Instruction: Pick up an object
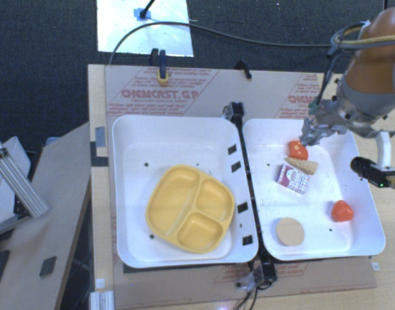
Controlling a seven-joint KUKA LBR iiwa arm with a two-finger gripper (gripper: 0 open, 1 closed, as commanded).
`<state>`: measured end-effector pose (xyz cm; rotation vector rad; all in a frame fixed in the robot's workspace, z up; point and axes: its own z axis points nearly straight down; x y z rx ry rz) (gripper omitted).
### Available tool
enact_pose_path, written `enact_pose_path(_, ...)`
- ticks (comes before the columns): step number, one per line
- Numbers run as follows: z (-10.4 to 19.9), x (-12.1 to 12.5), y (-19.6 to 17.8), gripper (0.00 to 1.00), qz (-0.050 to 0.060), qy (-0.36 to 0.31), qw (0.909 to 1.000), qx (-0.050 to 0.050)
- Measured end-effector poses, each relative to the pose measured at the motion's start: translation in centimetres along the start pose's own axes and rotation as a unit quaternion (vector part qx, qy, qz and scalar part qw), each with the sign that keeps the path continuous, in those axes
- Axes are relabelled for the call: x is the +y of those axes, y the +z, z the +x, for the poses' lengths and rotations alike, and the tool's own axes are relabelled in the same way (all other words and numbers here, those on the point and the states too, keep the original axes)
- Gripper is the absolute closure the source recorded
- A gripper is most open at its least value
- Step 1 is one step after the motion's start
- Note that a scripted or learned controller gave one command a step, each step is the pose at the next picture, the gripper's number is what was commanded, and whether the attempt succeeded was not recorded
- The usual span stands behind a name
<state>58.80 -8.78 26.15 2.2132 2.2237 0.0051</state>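
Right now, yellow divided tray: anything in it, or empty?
Empty. The yellow tray lies flat in the left bin, its three compartments bare. The food items sit in the right bin.

Arm (372, 63) reached in over the right bin (362, 237), wrist angled down, gripper (312, 136) low near that bin's far edge.

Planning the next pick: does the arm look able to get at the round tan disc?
Probably yes. The round tan disc lies apart from the other items in the right bin, nothing over it.
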Motion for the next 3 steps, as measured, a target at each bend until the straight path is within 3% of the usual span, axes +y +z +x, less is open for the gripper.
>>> enact_pose_path(3,16.4,-0.1,3.0,1.00,0.003,-0.002,1.0000,0.001)
